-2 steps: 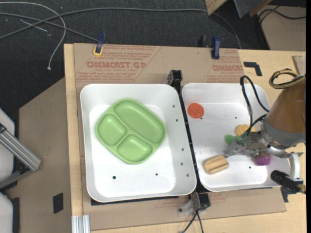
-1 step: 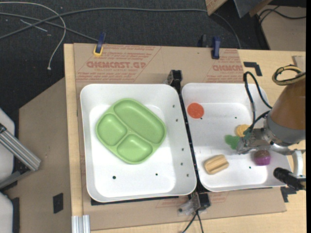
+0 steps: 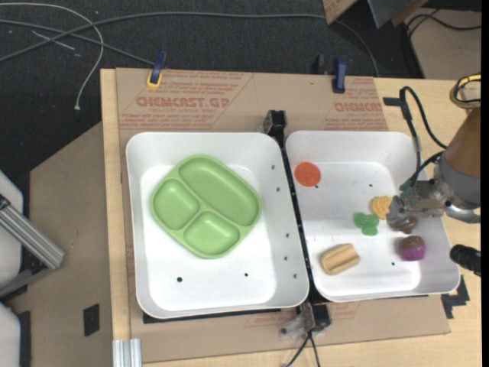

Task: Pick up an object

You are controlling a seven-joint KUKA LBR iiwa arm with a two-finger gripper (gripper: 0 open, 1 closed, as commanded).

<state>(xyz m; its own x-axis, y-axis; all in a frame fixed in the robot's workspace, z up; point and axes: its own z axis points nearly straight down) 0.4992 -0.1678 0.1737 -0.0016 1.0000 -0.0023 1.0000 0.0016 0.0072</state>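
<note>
In the right bin (image 3: 348, 147) lie an orange disc (image 3: 307, 174) near the upper left, a tan bread roll (image 3: 340, 258) at the lower middle, a green toy piece (image 3: 366, 222), a yellow piece (image 3: 381, 205) and a purple piece (image 3: 412, 248). My gripper (image 3: 403, 214) reaches in from the right and hangs low over the right side of this bin, just right of the yellow and green pieces and above the purple one. Nothing shows clearly between its fingers.
The left bin (image 3: 145, 274) holds a green three-compartment plate (image 3: 205, 205). A black divider clamp (image 3: 275, 121) sits between the bins at the back. Blue and yellow clamps (image 3: 339, 73) pin the cardboard at the far edge. Cables trail along the right side.
</note>
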